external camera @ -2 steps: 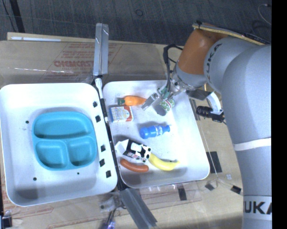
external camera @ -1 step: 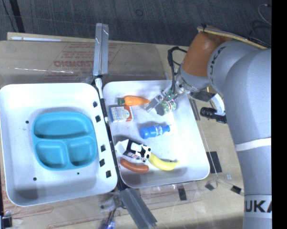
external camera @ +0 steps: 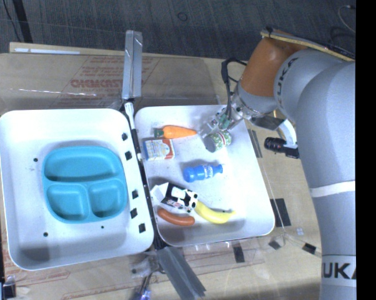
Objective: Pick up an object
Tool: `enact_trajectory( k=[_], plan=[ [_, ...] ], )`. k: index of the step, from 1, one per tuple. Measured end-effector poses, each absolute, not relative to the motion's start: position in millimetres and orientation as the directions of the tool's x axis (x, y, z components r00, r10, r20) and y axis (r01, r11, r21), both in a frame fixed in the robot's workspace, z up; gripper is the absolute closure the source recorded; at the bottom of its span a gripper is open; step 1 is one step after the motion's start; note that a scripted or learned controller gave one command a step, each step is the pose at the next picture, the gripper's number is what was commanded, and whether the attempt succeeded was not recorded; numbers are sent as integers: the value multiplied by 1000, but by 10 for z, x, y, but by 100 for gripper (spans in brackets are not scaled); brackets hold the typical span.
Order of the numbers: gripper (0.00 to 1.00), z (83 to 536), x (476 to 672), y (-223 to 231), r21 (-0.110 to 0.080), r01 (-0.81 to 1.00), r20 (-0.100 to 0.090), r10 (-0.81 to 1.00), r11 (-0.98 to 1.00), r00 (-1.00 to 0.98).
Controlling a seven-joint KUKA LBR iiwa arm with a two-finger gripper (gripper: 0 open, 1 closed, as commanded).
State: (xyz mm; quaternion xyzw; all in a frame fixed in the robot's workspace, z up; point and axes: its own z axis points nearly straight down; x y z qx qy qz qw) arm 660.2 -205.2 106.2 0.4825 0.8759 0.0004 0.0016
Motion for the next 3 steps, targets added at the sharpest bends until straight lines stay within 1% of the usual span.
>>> enact_trajectory(
  k=[1,2,3],
  plan=[
    [0,1062,6602,-2054,2,845,-2,845,534,-534],
    [0,948,6581,-2069,-2,832,2,832,554,-554],
    [100,1066,6601,-2055,1,830,-2,830,558,-558]
  ],
)
